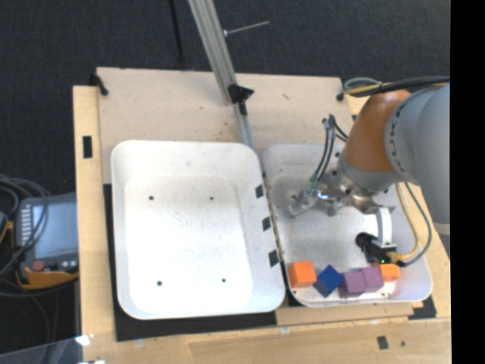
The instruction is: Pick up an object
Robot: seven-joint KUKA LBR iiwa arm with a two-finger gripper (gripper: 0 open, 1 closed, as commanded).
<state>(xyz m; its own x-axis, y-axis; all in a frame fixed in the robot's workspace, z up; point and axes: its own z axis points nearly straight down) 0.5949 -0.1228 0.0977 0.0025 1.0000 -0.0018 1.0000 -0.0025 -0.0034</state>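
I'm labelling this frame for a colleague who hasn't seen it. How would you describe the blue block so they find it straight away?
Look at the right-hand white bin, the one under the grey arm, and follow its near edge, where small blocks sit in a row. The small blue cube lies second from the left, between the orange cube and the purple blocks; it is the only blue one.

Matt white plastic bins [189, 154]; bare wood bench [174, 105]; glossy orange band [371, 131].
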